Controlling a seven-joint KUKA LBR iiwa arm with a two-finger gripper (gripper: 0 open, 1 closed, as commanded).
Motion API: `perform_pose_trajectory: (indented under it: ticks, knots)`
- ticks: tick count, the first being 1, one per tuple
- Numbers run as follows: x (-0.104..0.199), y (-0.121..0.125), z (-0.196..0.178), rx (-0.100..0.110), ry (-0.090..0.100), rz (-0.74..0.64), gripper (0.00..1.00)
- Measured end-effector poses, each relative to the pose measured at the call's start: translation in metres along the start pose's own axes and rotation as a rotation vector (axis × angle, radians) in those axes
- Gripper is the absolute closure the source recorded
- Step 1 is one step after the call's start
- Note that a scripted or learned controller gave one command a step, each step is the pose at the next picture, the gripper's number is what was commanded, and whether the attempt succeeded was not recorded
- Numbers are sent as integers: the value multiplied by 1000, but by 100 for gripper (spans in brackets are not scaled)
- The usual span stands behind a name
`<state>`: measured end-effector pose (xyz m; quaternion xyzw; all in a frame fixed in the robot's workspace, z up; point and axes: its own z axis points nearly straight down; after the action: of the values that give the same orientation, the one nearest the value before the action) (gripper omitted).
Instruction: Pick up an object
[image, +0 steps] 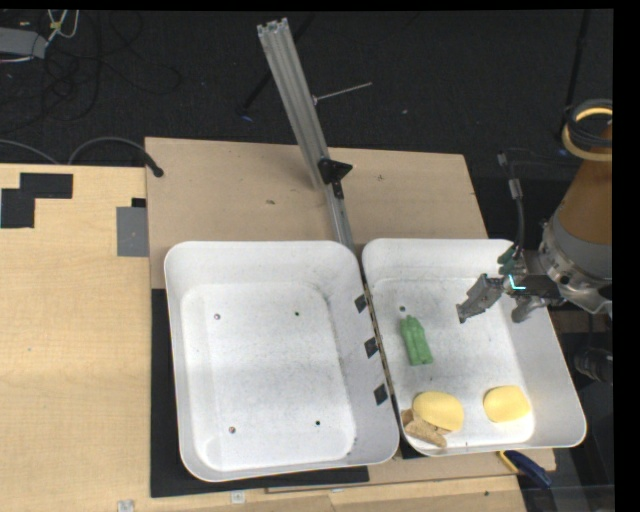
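Observation:
The right bin holds a green oblong piece near its left middle. Two yellow lumps lie at its near side, one by the near left corner and one toward the near right. A small tan scrap rests at the front edge below the left lump. My gripper hangs over the right side of this bin, up and to the right of the green piece. Its two dark fingers are spread apart, with nothing between them.
The left bin sits beside the right one, joined by dark clips along the shared wall. A slanted aluminium rail rises from behind the bins. Cables lie on the dark floor at the back.

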<state>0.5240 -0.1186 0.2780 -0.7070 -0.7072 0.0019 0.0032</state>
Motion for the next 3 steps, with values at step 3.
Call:
perform_pose_trajectory:
  ticks: [3]
  knots:
    - [-3,-6,86,2,0,1,0]
